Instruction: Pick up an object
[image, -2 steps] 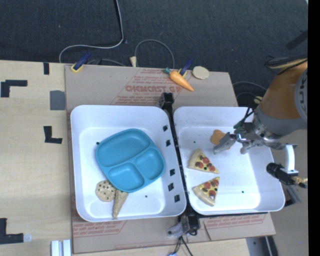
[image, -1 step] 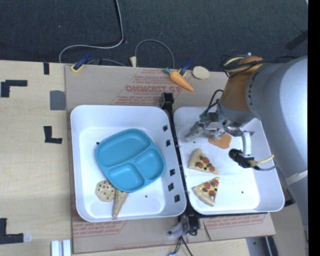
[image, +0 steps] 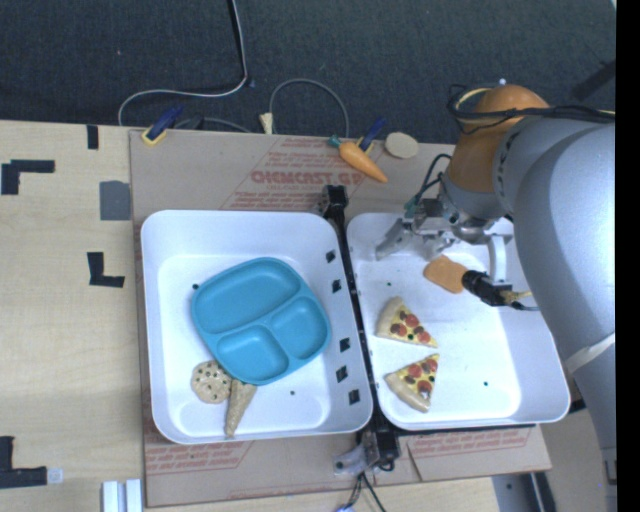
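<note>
- Apparently the gripper (image: 455, 262) hangs low in the right bin (image: 535, 400), its fingers astride an orange, bread-like piece (image: 443, 273); I cannot tell whether they are spread or pinching it.
- That piece lies just above the upper pizza slice (image: 405, 325) in the same bin.
- It looks like a light, stiff, smooth toy, best taken across its narrow middle.
- A second pizza slice (image: 417, 381) lies below.

A: What lies under the 2 bins?
B: A brown cardboard sheet (image: 290, 172) with red print, on a pale wooden bench (image: 60, 330) bearing black marks.
A: Beyond the bench's far edge?
B: Dark carpet (image: 120, 50), crossed by a thin cable (image: 240, 45).
</note>
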